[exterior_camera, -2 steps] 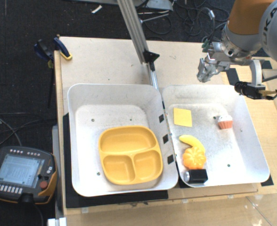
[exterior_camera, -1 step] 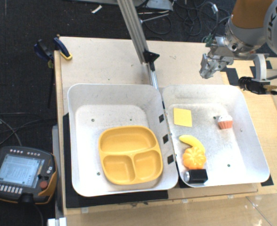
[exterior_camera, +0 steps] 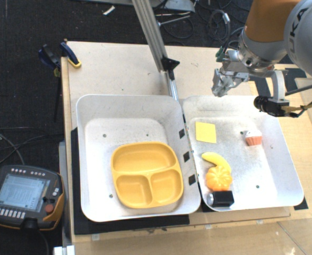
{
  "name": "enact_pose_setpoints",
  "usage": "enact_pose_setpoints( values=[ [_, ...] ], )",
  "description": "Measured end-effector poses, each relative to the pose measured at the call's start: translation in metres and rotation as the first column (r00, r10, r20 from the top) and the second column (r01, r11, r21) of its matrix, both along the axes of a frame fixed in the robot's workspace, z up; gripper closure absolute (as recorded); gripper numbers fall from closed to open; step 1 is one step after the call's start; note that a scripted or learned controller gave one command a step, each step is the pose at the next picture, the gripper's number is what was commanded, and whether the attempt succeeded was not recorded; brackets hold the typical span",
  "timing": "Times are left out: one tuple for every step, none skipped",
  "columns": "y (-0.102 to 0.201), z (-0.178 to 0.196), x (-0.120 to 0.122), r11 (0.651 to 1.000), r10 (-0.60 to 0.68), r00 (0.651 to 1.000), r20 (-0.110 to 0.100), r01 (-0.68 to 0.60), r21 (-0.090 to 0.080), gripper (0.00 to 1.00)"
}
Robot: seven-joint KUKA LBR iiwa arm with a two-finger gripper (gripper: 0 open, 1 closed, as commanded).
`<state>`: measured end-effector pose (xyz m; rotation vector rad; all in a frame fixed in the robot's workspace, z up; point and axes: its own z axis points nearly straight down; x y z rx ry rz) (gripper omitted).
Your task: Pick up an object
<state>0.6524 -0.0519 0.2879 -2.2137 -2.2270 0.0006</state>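
Observation:
The right bin (exterior_camera: 275,161) holds a flat yellow square (exterior_camera: 206,132), a small orange-and-white piece (exterior_camera: 252,138), a yellow banana (exterior_camera: 215,160), an orange pumpkin-like toy (exterior_camera: 218,179) and a small black block (exterior_camera: 222,198). My gripper (exterior_camera: 221,87) hangs above the bin's back left corner, well above the yellow square and apart from every object. Nothing sits between its fingers.
The left bin (exterior_camera: 92,116) carries a yellow three-compartment tray (exterior_camera: 145,174). A slanted metal pole (exterior_camera: 153,36) rises behind the bins. A blue-and-yellow clamp (exterior_camera: 66,53) grips the bench's far left corner. A teach pendant (exterior_camera: 20,195) lies off the bench at lower left.

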Motion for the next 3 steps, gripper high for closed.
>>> enact_pose_setpoints(
  values=[
    [0.037,-0.019,-0.035,1.000,0.000,1.000,-0.003,0.000,0.000,1.00],
    [0.085,-0.037,-0.070,1.000,0.001,1.000,-0.003,-0.001,0.000,1.00],
    [0.125,-0.054,-0.095,1.000,0.001,1.000,-0.003,-0.001,0.000,1.00]
  ],
)
